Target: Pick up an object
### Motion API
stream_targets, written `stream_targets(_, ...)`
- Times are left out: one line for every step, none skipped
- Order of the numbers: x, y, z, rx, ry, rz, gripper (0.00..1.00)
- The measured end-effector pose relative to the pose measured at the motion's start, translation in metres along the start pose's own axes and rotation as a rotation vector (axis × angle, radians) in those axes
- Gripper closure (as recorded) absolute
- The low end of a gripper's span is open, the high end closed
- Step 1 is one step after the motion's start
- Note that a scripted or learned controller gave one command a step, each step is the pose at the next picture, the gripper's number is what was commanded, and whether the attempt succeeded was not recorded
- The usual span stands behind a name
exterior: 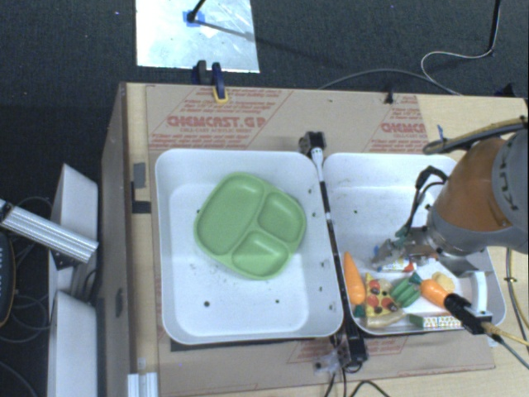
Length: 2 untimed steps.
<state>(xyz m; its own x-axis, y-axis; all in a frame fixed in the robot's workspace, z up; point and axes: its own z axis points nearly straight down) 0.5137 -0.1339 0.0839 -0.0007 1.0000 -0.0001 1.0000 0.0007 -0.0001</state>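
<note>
Toy food lies in the front part of the right bin (372, 180). An orange carrot (354, 278) lies by the bin's left wall. Beside it are a pizza slice (378, 298), a green piece (405, 290) and an orange and yellow piece (436, 286). My gripper (395, 255) hangs low over the bin, just behind this pile and right of the carrot's top. A small red bit (407, 267) shows right under it. Nothing is visibly held. The arm's orange band (471, 197) rises behind the gripper.
A green divided plate (250, 224) lies in the left bin (248, 313). A ridge (326, 222) separates the two bins. The back half of the right bin is bare white floor. Cardboard (248, 118) lines the bench behind the bins.
</note>
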Motion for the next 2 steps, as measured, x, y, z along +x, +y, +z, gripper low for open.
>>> stream_targets(0.0, 0.001, -0.011, -0.003, 0.0, -0.001, 1.0)
stream_targets(0.077, -0.023, -0.101, -0.003, 0.001, -0.003, 1.0)
